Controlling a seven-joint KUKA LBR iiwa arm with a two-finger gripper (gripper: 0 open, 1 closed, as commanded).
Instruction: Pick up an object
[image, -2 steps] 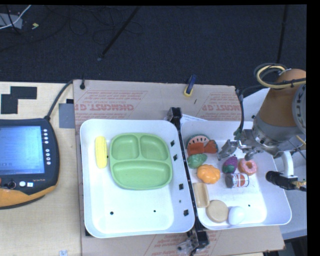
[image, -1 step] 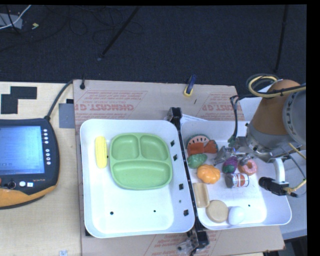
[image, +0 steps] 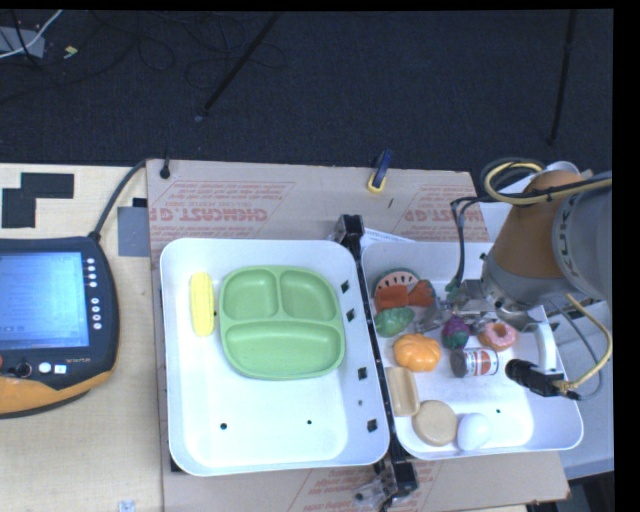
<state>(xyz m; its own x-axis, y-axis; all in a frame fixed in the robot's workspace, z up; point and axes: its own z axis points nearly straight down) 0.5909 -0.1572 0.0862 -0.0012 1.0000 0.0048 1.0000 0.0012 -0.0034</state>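
Overhead, the grey arm (image: 560, 240) with its orange band reaches in from the right and bends down over the right bin (image: 560, 425). Its jaws (image: 462, 312) sit low among the toy foods, near a purple piece (image: 457, 329) and a pink doughnut (image: 497, 334); whether they are open or closed, or grip anything, cannot be told from this angle. Around them in the same bin lie a red-and-orange item (image: 400, 290), a green piece (image: 393, 321), an orange fruit (image: 417, 351), a small can (image: 478, 362) on its side, a tan bread slice (image: 403, 390), a round biscuit (image: 435, 422) and a white egg (image: 473, 431). The left bin (image: 200, 420) holds a green divided plate (image: 281, 322) with a yellow piece (image: 202, 303) just beside it. A tablet-like pendant (image: 50, 310) rests on the surface at far left.
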